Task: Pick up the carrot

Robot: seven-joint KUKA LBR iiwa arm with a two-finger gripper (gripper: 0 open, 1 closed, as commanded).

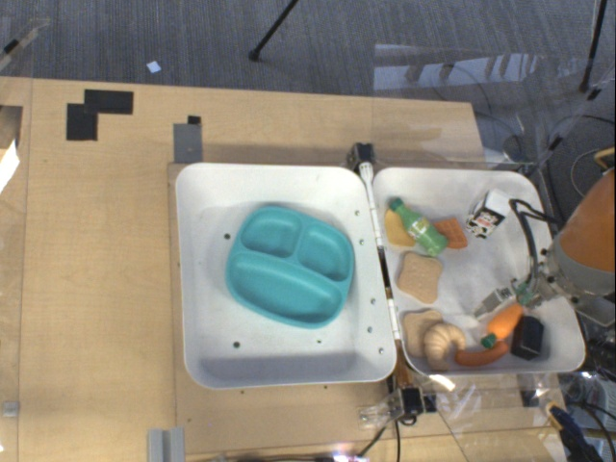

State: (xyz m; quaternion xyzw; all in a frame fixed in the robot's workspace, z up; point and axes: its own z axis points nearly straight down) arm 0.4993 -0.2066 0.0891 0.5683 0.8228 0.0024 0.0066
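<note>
Down at the near end of the right bin [568,356], the carrot [503,323] lies tilted, its orange body just above a reddish sausage [478,356] and beside a small black block [527,337]. The tool [515,295] sits right over the carrot's green end, and I'd say this is the closing-in step, the grasp not made. Whether its jaws are apart or together I cannot tell from here; the metal there is a tangle. The next move calls for a short drop onto the carrot's body and a clean pinch, keeping off the sausage and the black block, which crowd it.

Counting that bin from near to far: one sausage, one black block, one carrot, one pale bread roll [438,339], one tan cracker-like square [420,275], one green bottle [420,229] lying across what may be two more food pieces, and one small white tag [485,219].

One teal divided plate [290,266] lies in the left bin [207,287]. Two bins share the desk [87,287].
</note>
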